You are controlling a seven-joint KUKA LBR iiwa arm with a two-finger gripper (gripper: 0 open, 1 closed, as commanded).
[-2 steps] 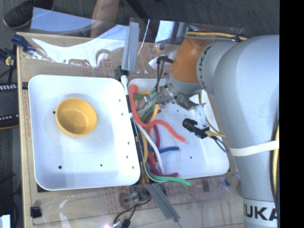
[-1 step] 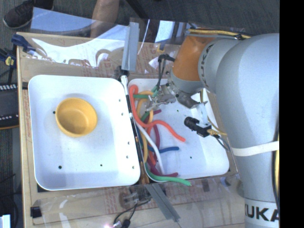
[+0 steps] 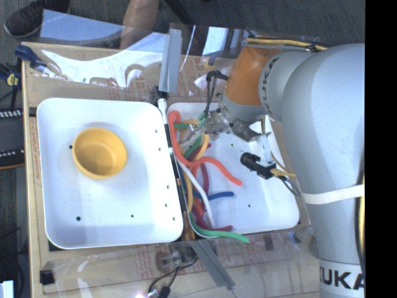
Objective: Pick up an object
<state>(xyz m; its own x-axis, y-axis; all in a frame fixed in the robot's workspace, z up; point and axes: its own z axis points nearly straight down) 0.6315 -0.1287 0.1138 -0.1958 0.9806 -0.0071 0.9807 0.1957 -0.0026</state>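
Two bins sit on the counter (image 3: pixel 93 73). I see a yellow bowl (image 3: pixel 99 153) alone in the left bin (image 3: pixel 105 222). The right bin (image 3: pixel 273 210) holds a tangle of coloured ropes (image 3: pixel 201 179). The gripper (image 3: pixel 208 124) hangs low over the ropes near that bin's far corner; I cannot tell how its jaws stand

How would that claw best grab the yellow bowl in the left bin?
Probably by the rim. The bowl sits upright with its mouth open upward and alone in the left bin, so coming straight down, one finger inside the wall and one outside, looks simplest.
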